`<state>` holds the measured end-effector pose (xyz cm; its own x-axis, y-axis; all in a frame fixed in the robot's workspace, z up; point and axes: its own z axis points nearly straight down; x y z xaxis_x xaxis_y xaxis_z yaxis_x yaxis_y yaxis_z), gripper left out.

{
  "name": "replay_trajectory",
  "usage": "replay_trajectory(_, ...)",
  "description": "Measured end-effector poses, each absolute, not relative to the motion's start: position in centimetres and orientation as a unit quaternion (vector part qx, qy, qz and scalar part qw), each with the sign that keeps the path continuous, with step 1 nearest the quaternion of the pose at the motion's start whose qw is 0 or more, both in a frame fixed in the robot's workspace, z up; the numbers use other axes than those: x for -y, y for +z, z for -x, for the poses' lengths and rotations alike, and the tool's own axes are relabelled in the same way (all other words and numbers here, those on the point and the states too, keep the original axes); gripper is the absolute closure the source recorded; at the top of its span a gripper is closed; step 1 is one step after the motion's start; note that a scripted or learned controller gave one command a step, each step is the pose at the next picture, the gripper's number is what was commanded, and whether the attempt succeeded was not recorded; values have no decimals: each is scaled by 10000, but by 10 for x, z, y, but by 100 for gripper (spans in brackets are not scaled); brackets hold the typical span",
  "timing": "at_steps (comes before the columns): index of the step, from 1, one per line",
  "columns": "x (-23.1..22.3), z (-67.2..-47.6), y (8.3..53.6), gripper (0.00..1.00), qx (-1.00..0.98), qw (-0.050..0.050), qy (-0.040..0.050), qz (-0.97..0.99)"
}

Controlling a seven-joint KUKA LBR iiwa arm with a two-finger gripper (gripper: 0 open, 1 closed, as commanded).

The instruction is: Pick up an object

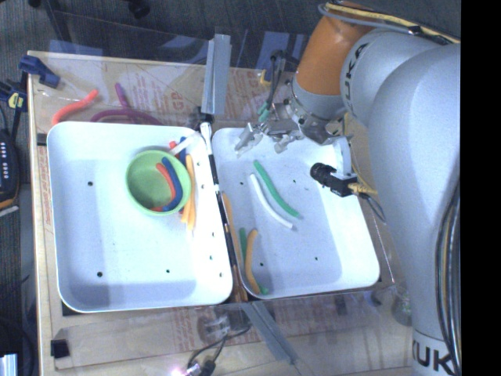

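My gripper (264, 138) hangs over the far end of the right bin (352, 265), its metal fingers spread and nothing between them. Just below it lie a green stick (277, 189) and a white stick (272, 204), side by side on the bin floor. A green piece and an orange piece (250, 261) lie along the right bin's left wall. In the left bin (102, 241) sits a green bowl (149, 182) holding red and blue curved pieces, with orange sticks (189, 202) beside it.
A black connector with a cable (333, 180) hangs off the arm over the right bin's right side. Red and purple pieces (94, 108) lie on the bench behind the left bin. A grey bar (215, 73) stands upright between the bins at the back.
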<state>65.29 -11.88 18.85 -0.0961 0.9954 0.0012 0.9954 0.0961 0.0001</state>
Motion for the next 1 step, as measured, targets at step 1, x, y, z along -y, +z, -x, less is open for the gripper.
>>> replay_trajectory(1, 153, -648, 93, 0, 6902, 12, 7, 7236)
